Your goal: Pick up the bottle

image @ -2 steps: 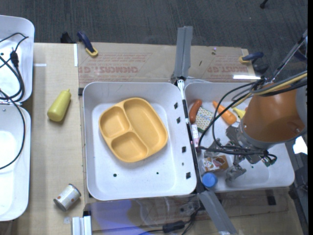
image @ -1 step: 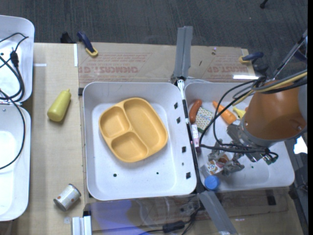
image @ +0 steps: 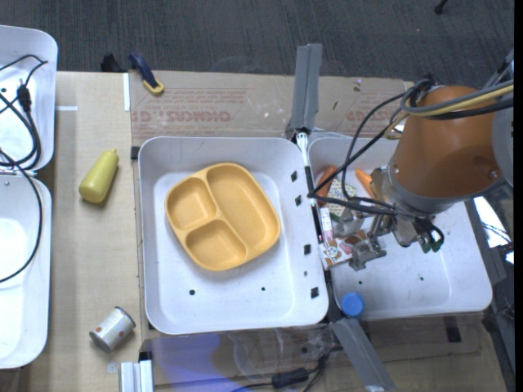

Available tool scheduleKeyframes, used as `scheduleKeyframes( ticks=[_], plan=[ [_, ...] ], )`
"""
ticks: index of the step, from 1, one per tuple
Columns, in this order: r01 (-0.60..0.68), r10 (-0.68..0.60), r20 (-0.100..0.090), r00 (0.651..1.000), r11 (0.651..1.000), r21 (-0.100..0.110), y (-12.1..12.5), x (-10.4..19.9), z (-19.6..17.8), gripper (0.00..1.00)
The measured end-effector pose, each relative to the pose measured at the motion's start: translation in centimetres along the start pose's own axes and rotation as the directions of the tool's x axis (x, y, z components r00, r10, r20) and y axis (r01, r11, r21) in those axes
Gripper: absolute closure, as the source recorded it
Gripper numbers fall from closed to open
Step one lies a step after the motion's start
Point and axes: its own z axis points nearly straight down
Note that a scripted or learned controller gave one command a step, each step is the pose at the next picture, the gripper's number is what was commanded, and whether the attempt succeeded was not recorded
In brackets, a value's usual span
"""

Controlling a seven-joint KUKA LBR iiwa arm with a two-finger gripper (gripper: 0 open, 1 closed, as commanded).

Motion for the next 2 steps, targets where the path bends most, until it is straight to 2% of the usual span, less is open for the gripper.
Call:
scheduleKeyframes(
  ticks=[1,2],
  plan=[
    [-0.001,0.001,-0.002,1.000,1.000,0.000,0.0,0.1,0.1,0.00],
    [-0.041,0.041,-0.005,0.999,0.999,-0.001,-6.7,3.5,10.1,0.00]
  ],
)
